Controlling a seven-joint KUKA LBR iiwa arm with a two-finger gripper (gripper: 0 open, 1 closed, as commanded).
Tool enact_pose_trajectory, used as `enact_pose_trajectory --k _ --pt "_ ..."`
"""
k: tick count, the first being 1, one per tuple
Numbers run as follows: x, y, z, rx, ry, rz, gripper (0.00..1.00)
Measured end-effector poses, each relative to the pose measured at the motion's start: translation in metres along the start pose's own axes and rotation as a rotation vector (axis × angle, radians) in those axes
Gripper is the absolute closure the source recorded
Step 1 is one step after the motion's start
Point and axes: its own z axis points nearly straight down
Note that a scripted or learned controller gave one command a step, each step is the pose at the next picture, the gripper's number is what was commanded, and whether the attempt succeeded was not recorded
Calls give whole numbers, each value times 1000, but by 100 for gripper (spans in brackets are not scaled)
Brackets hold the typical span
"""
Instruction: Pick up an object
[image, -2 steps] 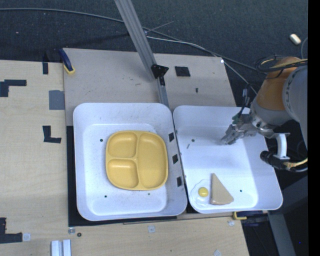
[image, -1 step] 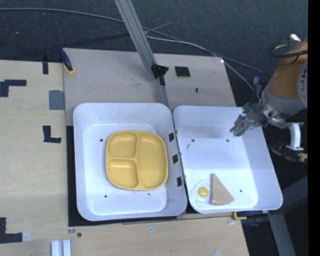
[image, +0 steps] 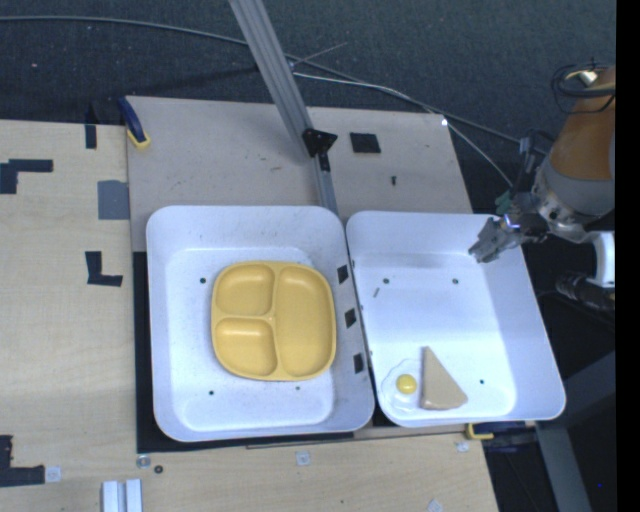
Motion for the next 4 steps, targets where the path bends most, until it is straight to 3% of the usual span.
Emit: enact_pose_trajectory --k 3,4 --pt "150 -16 -10 4 2 -5 100" --pt "192 -34 -14 4 1 -3 100"
